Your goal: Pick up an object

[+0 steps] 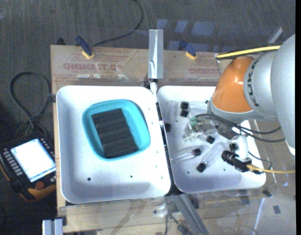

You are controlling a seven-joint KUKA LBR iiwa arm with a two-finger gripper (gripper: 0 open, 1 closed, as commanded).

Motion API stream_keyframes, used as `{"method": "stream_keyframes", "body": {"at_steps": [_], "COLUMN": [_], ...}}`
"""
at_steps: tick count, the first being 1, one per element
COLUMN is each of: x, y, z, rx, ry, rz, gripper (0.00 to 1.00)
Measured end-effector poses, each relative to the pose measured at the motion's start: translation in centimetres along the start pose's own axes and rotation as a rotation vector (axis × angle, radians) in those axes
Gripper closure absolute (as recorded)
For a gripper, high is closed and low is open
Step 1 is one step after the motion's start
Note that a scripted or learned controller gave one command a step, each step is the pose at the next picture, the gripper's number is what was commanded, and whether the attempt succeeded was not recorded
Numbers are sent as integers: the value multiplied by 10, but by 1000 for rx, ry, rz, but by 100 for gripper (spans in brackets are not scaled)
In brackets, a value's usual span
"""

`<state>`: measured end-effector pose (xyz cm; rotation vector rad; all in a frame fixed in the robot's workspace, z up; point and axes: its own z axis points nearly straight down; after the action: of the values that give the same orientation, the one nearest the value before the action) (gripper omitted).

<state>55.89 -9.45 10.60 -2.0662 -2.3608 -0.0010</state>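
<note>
Gripper [198, 126] sits low in the right bin [248, 180], can't tell its jaw state; nearest clear tube [209, 155] lies just toward the bin's front edge, long axis diagonal.

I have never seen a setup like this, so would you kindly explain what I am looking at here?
This is one camera fixed above a bench, looking down at a slant. The grey machine with the orange band is a robot arm reaching in from the right. Two shallow white bins sit side by side. The left bin holds a teal tray with a dark ribbed block in it. The right bin holds small clear tubes with black caps. The arm's pincer end hangs over that right bin; I cannot tell whether it holds anything.
</note>
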Motion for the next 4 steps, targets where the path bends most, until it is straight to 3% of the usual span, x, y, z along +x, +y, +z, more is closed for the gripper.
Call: {"method": "stream_keyframes", "body": {"at_steps": [1, 2, 3, 4], "x": [-18, -19, -18, -6], "y": [86, 85, 34, 10], "z": [-131, -131, -24, 16], "rx": [-2, -2, 2, -14], "ry": [-7, -8, -4, -7], "rz": [-6, -5, 93, 198], "gripper": [100, 0, 0, 0]}}
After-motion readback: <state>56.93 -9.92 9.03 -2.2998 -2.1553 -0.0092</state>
